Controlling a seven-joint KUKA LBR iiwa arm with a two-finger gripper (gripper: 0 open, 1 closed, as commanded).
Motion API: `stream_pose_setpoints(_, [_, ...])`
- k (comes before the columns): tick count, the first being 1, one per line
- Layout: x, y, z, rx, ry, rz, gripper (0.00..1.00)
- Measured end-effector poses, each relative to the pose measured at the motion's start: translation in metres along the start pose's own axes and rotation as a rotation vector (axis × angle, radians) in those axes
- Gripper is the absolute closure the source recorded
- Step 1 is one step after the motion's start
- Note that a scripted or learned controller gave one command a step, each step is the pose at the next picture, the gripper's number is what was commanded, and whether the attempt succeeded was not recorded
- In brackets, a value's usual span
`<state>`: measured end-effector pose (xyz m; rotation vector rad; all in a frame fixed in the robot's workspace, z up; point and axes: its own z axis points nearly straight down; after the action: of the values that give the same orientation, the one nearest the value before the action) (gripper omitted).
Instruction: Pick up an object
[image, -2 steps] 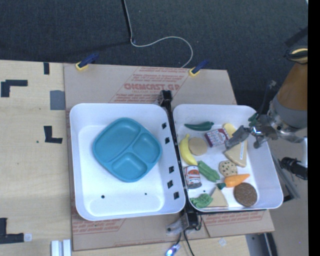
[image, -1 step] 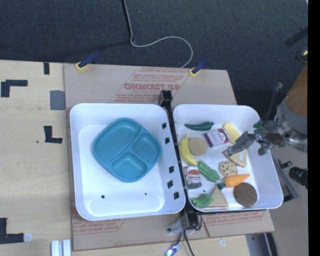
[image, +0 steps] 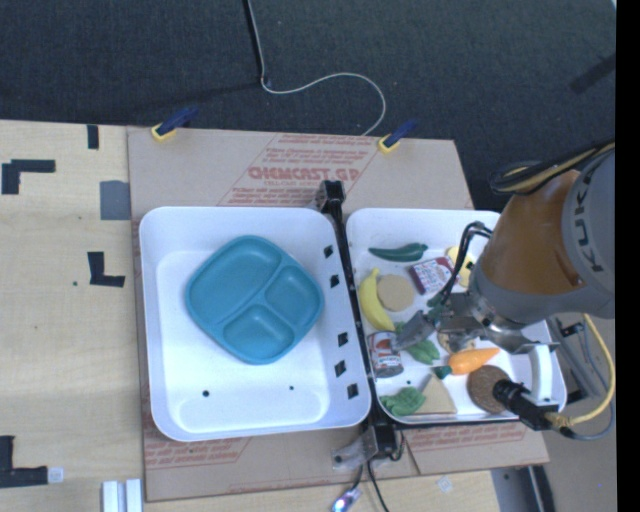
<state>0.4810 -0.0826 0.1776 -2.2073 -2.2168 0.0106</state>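
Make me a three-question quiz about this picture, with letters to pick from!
1. Where is the blue plate?
A. left bin
B. right bin
C. on the cardboard

2. What colour is the chili pepper?
A. red
B. green
C. purple

3. What is the gripper doing?
A. resting on the plate
B. reaching down over the toy food
C. hanging above the left bin

Answers: 1 A, it lies in the left bin. 2 B, it looks green. 3 B, it hangs among the food in the right bin.
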Motion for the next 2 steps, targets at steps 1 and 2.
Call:
stream_pose_setpoints(1, [-0.003,0.002,-0.016,-0.010,-0.004,0.003,1.00])
stream_pose_setpoints(2, [0.090,0.002,-0.005,-0.010,-0.001,-0.006,1.00])
